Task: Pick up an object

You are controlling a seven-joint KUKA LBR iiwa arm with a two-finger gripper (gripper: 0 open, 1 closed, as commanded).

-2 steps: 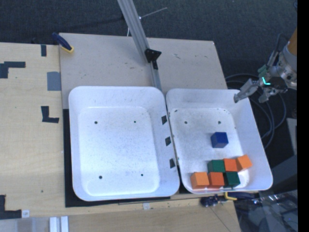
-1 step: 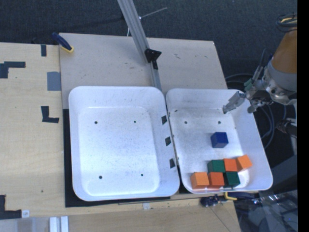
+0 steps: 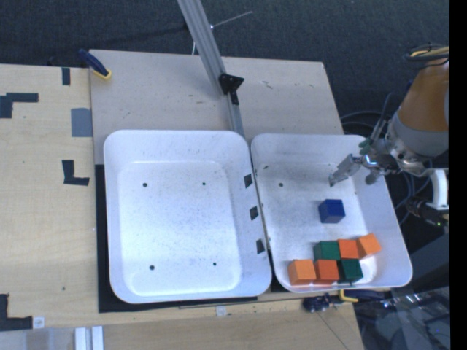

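Note:
A blue cube (image 3: 331,211) lies alone in the middle of the right bin (image 3: 292,159). At that bin's near end sits a cluster of blocks: orange ones (image 3: 301,270) (image 3: 327,270) (image 3: 368,244) and green ones (image 3: 327,250) (image 3: 351,270). My gripper (image 3: 353,175) hangs over the far right part of the bin, above and slightly right of the blue cube. It is open, with nothing between its fingers (image 3: 340,173). The arm's orange band (image 3: 425,102) rises at the right edge.
The left bin (image 3: 175,210) lies beside the right one. A slanted metal pole (image 3: 206,39) crosses the bench top and ends at a black clamp (image 3: 230,84). Cables hang off the bench's right side.

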